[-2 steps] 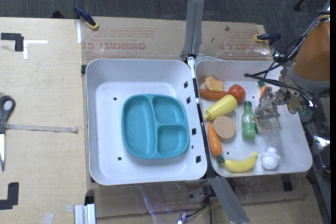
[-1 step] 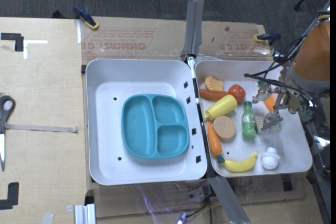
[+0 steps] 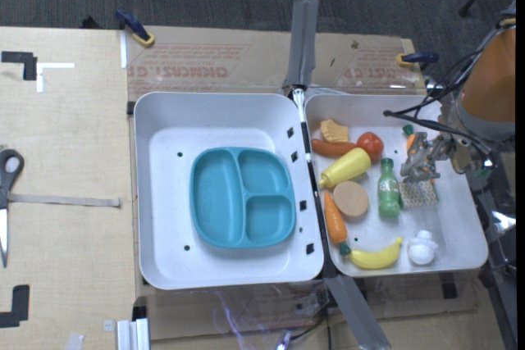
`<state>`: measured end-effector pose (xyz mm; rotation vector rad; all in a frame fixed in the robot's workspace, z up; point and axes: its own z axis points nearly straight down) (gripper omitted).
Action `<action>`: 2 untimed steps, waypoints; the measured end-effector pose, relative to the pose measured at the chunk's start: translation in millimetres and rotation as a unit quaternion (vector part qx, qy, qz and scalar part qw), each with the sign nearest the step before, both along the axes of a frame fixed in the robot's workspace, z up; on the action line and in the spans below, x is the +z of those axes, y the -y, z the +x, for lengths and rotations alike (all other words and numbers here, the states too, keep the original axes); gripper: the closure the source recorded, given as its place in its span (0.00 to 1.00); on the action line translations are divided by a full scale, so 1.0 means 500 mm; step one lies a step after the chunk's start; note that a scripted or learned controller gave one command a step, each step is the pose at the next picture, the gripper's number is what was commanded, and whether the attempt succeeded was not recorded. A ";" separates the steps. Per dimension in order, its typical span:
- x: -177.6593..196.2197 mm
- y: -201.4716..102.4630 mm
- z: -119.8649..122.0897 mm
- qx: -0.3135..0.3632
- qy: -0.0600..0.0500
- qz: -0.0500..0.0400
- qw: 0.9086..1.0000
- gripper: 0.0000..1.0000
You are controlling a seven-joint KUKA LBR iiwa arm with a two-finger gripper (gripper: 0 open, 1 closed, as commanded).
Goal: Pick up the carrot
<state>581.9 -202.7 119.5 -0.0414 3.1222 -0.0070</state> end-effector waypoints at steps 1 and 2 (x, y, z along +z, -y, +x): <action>0.120 -0.060 0.016 -0.002 -0.006 0.002 1.000 1.00; 0.119 -0.060 0.016 -0.002 -0.006 0.002 1.000 0.00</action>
